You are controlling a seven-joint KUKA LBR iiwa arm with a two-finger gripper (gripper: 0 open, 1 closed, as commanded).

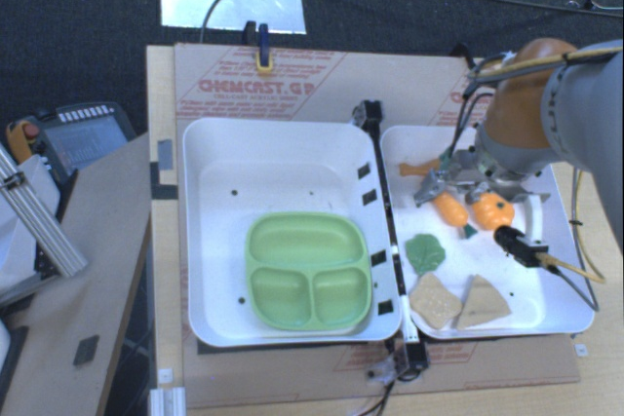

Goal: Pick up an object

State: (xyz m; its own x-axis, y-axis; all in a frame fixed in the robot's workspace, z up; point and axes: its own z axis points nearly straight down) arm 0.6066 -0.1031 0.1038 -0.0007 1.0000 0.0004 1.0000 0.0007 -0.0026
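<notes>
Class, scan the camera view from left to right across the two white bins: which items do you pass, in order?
Green divided plate → green broccoli-like piece → beige bread slice → tan wedge.

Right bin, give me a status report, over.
Gripper low in right bin, over orange carrot piece. Grasp unconfirmed. Orange pumpkin-like piece close beside it, crowding. Green plate in left bin.

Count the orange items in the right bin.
2: one elongated orange carrot-like piece and one rounder orange piece beside it, both just under the gripper. The arm may hide more.
</notes>
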